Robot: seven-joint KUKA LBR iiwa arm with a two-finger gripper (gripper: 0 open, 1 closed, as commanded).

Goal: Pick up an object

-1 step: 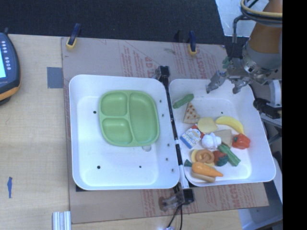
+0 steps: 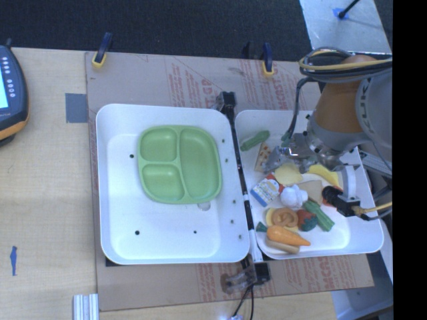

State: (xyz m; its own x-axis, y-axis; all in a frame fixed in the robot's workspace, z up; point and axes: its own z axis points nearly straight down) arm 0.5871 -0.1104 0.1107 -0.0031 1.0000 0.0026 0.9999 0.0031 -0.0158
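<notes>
Grey arm (image 2: 373,105) — orange band, yellow-black cable loop

Faint red print on cardboard sheet (image 2: 193,85), too blurred to read

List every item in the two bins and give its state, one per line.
green divided plate: flat in the left bin, compartments bare
right bin: holds a heap of toy food
carrot: lying on its side at the near edge
green pod: lying apart at the far end
tool: low over the heap
</notes>
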